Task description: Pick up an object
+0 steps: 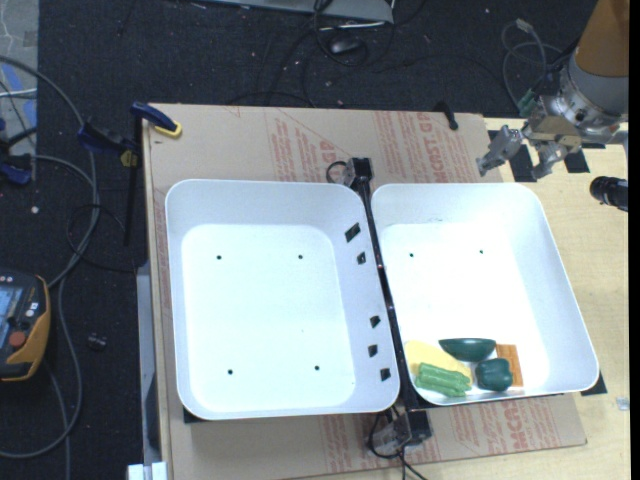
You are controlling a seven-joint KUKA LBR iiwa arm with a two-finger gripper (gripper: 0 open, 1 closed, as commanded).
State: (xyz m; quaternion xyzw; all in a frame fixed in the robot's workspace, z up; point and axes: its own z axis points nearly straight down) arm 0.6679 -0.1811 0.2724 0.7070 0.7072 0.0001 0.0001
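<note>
Jaws (530,153) hang spread and empty above the far right of the surface (260,138), just beyond the far rim of the right bin, at the end of a grey arm (600,78) with an orange band.

Going left to right: a blue and yellow clamp (155,120) grips the far left corner of the surface; the left bin (265,218) lies beside it; a row of black clips (372,298) marks the seam between the bins; the right bin (470,228) carries every candidate for picking.

All of them crowd its near edge, well apart from the jaws: a pale yellow piece (425,353), a knobbly green pickle-like thing (442,379) lying on it, a dark green bowl shape (468,348), a small teal lump (493,373) and an orange card (510,353), touching or overlapping.

A clean pick likely means travelling toward the near edge, lining the jaws across the narrow width of the pickle-like thing, and descending without clipping the bin wall or its neighbours.
</note>
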